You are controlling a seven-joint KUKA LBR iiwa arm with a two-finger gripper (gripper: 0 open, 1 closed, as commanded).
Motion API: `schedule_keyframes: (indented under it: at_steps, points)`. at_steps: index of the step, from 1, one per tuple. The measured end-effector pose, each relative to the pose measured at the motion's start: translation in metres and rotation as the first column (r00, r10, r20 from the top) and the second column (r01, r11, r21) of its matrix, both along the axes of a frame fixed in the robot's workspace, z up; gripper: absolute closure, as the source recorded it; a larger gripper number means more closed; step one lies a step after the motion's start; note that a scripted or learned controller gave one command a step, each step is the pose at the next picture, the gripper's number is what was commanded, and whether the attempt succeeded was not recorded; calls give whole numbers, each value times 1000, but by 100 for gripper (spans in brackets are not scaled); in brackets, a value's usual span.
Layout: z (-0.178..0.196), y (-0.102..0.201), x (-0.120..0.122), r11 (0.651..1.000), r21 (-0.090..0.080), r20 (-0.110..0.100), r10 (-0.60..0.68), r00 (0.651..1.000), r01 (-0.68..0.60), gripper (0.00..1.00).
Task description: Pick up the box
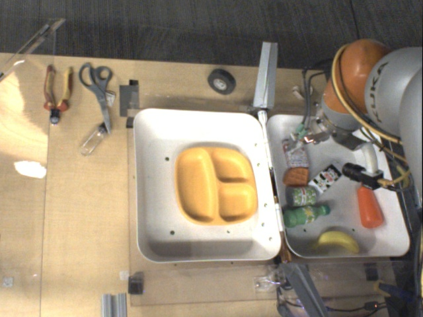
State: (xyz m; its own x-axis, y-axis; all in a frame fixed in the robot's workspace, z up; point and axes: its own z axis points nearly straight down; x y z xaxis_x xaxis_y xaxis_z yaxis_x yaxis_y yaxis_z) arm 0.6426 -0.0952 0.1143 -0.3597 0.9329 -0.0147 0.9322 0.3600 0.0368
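The arm [370,78] hangs over the far end of the right bin [396,246], its grip impossible to judge, while the box [324,178] lies mid-bin beside a bottle [305,215], so reaching is underway and next comes descending onto it.

A yellow three-compartment plastic tray [215,183] lies in the left white bin [153,177]. Grey-handled scissors [99,91] and red-handled pliers [57,92] rest at ten o'clock.
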Motion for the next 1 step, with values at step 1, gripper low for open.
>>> schedule_keyframes:
  at_steps: [1]
  points:
    - [0, 0, 0, 1000, 0, 0, 0, 1000, 0, 0]
